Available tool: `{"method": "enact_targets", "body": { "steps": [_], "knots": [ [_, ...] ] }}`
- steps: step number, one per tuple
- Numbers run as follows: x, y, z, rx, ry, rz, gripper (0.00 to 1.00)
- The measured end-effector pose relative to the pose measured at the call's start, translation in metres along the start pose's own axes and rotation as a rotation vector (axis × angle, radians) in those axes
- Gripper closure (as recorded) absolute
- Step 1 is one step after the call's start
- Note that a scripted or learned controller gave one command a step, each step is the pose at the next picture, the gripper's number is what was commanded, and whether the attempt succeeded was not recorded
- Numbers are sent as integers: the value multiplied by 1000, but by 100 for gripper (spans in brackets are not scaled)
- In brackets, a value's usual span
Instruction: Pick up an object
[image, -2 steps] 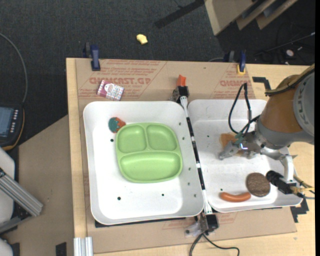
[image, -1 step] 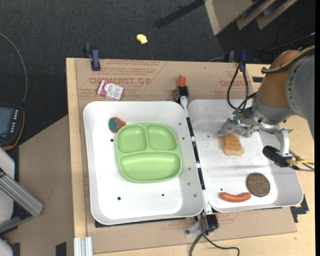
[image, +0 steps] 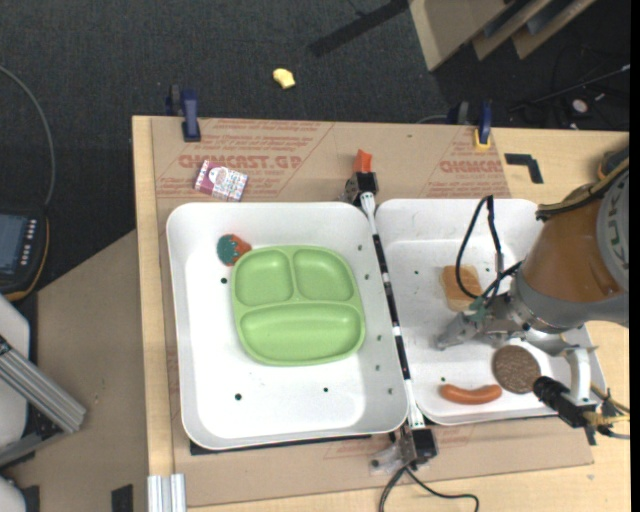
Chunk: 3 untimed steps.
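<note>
Nearest the camera, at about five o'clock in the frame, a small reddish-orange toy sausage (image: 471, 393) lies flat on the floor of the right-hand shallow white bin (image: 430, 300), close to its near wall. Just beyond it, at roughly four o'clock, sits a round, dark brown, speckled patty-like disc (image: 514, 368), partly under the grey arm with its orange band (image: 570, 270). Either could serve as the thing to pick up. The sausage looks light, smooth and probably hard plastic, so it may roll or squirt out of a pinch; the safest hold would be across its short width at mid-length. The disc lies low and flat, offering little edge to grasp.

The gripper (image: 470, 325) hangs low over the middle of the right bin, at about three o'clock, its grey metal parts pointing toward the bin's centre. Whether it is spread or closed cannot be told from this angle, and nothing is visibly in its grasp. Just past it, a tan, bun-like piece (image: 459, 284) rests on the bin floor, probably soft and light.

In the left-hand white bin (image: 200, 380), near nine o'clock, lies a pale green plastic divided plate (image: 297, 305), broad and stiff. At its far left corner is a small round teal-and-red toy (image: 234, 248). Farther still, on the cardboard-covered bench (image: 300, 150) at eleven o'clock, lies a small pink-and-white packet (image: 221, 179).
</note>
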<state>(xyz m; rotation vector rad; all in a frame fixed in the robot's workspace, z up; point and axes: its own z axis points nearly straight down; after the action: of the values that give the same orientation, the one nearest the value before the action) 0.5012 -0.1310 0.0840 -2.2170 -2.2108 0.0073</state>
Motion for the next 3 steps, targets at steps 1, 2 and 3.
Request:
{"method": "enact_targets", "body": {
  "steps": [1,2,3],
  "knots": [
    [0,94,-2,-20,-7,-7,0],
    [0,91,-13,-16,-6,-3,100],
    [-39,105,-87,-21,-10,0,100]
  ]
}}
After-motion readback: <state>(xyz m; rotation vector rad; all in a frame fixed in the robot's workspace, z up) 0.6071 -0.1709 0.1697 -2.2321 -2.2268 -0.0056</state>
